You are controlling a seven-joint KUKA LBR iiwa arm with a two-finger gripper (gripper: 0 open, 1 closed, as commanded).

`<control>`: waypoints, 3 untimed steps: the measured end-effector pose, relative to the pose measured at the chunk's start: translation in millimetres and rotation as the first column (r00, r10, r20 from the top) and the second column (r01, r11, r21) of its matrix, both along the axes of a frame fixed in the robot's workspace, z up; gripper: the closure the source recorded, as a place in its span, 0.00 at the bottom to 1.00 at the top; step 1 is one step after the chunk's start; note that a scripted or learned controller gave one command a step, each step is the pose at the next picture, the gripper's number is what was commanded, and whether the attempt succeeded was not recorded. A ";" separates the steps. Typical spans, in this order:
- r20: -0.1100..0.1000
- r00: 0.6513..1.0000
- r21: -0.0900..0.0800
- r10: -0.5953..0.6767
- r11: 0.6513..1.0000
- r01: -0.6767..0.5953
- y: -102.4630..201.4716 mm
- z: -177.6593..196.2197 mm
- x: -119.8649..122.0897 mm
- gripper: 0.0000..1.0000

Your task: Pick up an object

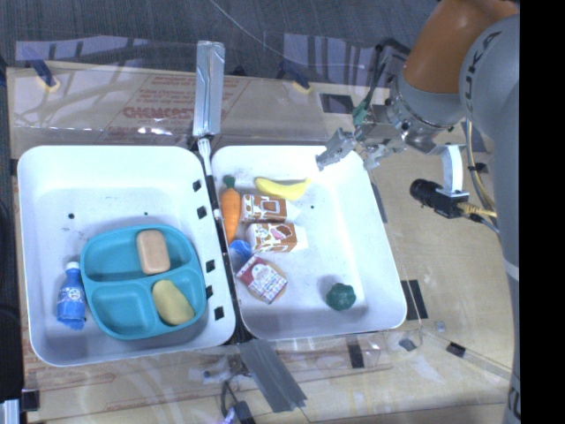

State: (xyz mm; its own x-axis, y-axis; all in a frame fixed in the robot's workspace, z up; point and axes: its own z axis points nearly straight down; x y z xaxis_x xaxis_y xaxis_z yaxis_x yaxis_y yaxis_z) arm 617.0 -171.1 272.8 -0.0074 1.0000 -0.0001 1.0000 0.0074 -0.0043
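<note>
— Clutter in the right bin (388, 290) sits mostly along its left wall: a carrot (230, 215) upright against the divider, a banana (281, 186) just beside its top, two small cartons (267, 223) stacked below the banana, and a red-and-white packet (261, 279) lower down. Why so bunched?

— Probably they were dropped or pushed there; the bin floor slopes up at the edges, so things gather. Only the green lump (341, 296) lies apart, near the front right corner.

— And the left bin (53, 175)?

— It carries a teal divided tray (115, 303) with a tan block (153, 251) and a yellowish potato-like piece (173, 301) in separate compartments, and a blue bottle (71, 295) just outside the tray.

— Where are the fingers (337, 152)?

— Above the back right rim of the right bin, near the banana but apart from it. They point leftward at a slant, and nothing shows between them. Whether they are spread or pressed together I cannot tell.

— So nothing is picked yet?

— I judge not. The banana is the nearest candidate; the green lump would be the easier one, with free space all round it.
</note>
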 end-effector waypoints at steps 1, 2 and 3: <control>-0.009 0.998 0.001 -0.066 0.998 0.066 -15.9 -96.9 -73.4 0.00; 0.002 0.952 0.000 -0.307 0.952 0.307 16.1 -115.4 1.6 0.00; 0.007 0.989 0.001 -0.150 0.989 0.150 36.4 -178.6 22.1 0.00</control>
